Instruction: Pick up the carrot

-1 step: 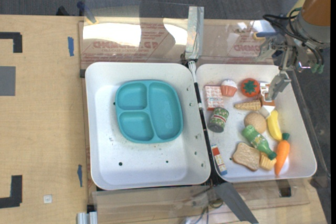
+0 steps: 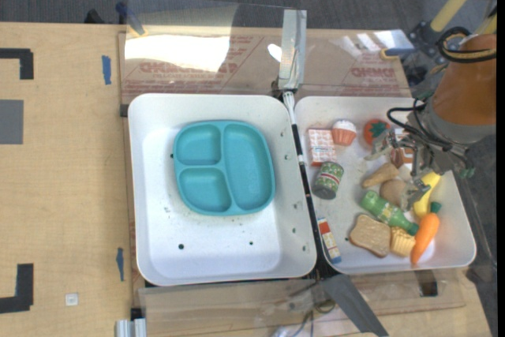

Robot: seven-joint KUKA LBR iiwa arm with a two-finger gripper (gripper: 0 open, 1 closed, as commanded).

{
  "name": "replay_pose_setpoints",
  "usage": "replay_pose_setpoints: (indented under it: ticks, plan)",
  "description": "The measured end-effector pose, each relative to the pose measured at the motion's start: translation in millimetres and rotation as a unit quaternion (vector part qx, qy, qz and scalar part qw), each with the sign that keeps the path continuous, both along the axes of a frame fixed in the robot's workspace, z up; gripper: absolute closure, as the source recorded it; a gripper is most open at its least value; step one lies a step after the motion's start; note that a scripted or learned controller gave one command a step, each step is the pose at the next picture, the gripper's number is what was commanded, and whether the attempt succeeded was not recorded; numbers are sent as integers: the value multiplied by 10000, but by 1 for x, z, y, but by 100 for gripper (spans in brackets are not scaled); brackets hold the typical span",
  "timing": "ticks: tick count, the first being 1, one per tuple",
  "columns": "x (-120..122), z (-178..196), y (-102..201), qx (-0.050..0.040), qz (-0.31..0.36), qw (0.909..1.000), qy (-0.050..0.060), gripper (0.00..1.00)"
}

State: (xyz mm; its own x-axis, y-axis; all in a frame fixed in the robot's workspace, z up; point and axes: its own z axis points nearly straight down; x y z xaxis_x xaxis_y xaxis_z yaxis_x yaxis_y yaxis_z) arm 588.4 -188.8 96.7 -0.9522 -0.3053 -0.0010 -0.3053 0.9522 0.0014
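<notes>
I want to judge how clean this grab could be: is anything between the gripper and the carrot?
Yes. The gripper hangs over the right bin, and a yellow banana-like toy lies between it and the carrot, touching the carrot's top. A waffle-like yellow piece crowds the carrot's left side.

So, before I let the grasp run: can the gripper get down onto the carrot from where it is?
Probably yes. The carrot lies uncovered near the right bin's front corner, with the gripper just above it; the yellow piece and the cracker crowd its sides.
</notes>
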Motion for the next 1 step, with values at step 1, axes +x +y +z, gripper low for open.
replay_pose_setpoints:
  ticks: [1]
  plan:
    - [-83,-10,13,-8,14,10000,-29,0]
